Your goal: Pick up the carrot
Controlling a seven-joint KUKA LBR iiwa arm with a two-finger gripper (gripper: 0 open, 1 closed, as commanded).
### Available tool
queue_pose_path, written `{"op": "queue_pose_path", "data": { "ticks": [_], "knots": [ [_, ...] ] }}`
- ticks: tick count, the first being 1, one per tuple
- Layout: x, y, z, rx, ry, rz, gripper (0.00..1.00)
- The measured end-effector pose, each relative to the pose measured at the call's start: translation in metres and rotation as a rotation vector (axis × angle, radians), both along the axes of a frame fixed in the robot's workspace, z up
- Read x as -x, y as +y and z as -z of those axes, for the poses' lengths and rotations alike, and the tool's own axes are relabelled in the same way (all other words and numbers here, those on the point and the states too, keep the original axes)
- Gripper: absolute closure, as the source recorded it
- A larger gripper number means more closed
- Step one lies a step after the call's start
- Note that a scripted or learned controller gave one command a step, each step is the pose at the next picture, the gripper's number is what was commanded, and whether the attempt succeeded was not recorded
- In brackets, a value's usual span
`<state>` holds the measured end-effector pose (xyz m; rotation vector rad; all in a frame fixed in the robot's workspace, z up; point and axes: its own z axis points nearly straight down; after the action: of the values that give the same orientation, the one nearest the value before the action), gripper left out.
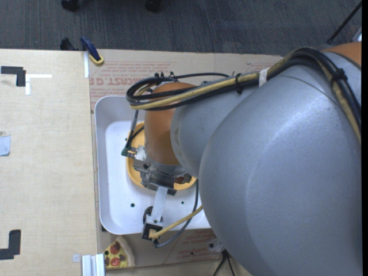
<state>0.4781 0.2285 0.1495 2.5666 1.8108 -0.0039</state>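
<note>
The gripper [160, 180] hangs low in the white bin [109, 154], centre left, over an orange-yellow thing [133, 174]. Whether it is open or closed, I cannot tell. I judge this is the reach; next comes a sure grasp and lift.

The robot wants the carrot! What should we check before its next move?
1. Wrist over the white bin: ok.
2. Carrot in sight: cannot tell; the wrist hides the middle of the bin.
3. What lies under the wrist: cannot tell; a yellow-orange round edge peeks out, and it may be a dish rather than the carrot.
4. Carrot held: cannot tell.
5. Toy pizza slice out of the way: ok; it lies outside the bin, by its near corner.
</note>
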Motion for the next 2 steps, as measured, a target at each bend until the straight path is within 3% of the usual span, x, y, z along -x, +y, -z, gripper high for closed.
{"op": "queue_pose_path", "data": {
  "ticks": [1,2],
  "knots": [
    [-0.0001,0.0002,-0.0107,0.002,-0.001,0.402,1.00],
    [-0.0005,0.0005,-0.0134,0.000,-0.002,0.626,1.00]
  ]
}}
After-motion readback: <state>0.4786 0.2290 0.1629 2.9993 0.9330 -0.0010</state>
